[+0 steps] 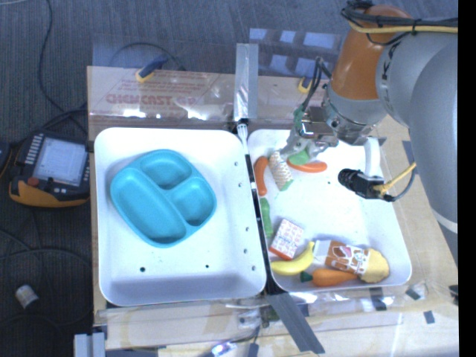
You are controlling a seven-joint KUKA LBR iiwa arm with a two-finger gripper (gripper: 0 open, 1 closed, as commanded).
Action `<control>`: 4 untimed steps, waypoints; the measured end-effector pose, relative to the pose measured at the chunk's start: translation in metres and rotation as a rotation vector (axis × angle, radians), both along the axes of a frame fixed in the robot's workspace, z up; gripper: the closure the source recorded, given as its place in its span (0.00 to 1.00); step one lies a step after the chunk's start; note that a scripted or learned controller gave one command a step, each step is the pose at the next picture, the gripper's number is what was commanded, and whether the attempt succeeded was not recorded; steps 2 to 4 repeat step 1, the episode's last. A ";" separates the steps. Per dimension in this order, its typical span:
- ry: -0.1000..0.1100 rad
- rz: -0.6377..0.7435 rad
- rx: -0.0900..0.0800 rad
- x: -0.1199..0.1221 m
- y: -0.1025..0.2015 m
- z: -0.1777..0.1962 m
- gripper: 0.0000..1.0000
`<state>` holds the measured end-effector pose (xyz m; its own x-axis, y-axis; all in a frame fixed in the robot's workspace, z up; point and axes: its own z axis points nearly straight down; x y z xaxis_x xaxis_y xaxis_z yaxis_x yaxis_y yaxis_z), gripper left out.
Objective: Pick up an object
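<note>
Start at your gripper (306,141): it hangs over the far left part of the right-hand shallow white bin (387,222), at the end of the grey arm with its orange band (364,54). Its tips sit right at a small green piece (299,155) and the orange carrot-shaped toy (308,166) lying flat on the bin floor, but you cannot tell from this slant how wide the tool stands or whether it has hold of anything.

Just left of the carrot you see a pale ribbed corn-like toy (281,171), and beside that, along the bin's left wall, an orange-red sausage-shaped toy (260,175). Further toward you on the same wall lies a slim green pod-like toy (265,216).

At the near edge of this bin the remaining objects are bunched together: a small white carton with red print (288,238) rests against a yellow toy banana (293,261); next to it are a second orange carrot (332,277), a brown-and-white printed packet (346,257) and a yellow lemon-like toy (376,266).

A black cylindrical fitting with a yellow cable (361,181) hangs from the arm over the bin's right half.

The left-hand white bin (126,274) holds a blue plastic divided plate (163,196) with three compartments.
</note>
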<state>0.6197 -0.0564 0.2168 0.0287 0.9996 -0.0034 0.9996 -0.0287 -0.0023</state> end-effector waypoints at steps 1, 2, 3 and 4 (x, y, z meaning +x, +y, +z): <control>0.003 0.001 -0.003 0.000 0.000 0.008 1.00; 0.003 0.001 -0.003 0.000 0.000 0.008 1.00; 0.003 0.001 -0.003 0.000 0.000 0.008 1.00; 0.003 0.001 -0.003 0.000 0.000 0.008 1.00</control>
